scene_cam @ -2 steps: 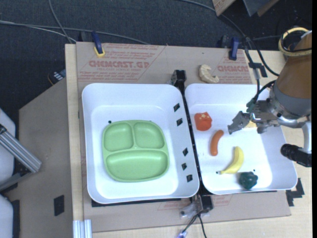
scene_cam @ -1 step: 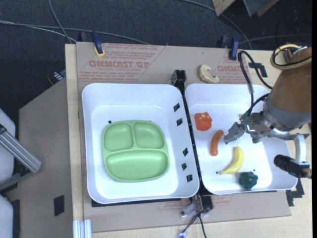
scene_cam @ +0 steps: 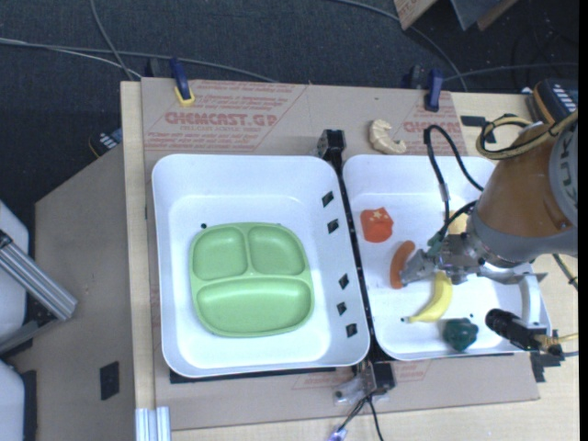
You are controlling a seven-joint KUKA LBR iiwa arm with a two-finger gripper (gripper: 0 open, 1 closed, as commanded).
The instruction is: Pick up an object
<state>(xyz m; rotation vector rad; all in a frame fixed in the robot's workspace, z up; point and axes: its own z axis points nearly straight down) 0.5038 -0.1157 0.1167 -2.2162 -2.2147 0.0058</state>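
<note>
The right bin (scene_cam: pixel 501 349) holds a red-orange chunk (scene_cam: pixel 376 225), a long orange-red piece (scene_cam: pixel 401 263), a yellow banana (scene_cam: pixel 433 304) and a dark green lump (scene_cam: pixel 460 334). My gripper (scene_cam: pixel 435 260) hangs low over the middle of this bin. It sits just right of the orange-red piece and right above the banana's upper end. Its body covers what lies directly beneath it. I see nothing lifted off the bin floor.
A green divided plate (scene_cam: pixel 251 277) lies in the left bin (scene_cam: pixel 175 246). A black divider (scene_cam: pixel 347 237) runs between the bins. A beige object (scene_cam: pixel 387 136) rests on the bench behind the right bin. Cables (scene_cam: pixel 441 168) trail over that bin's back edge.
</note>
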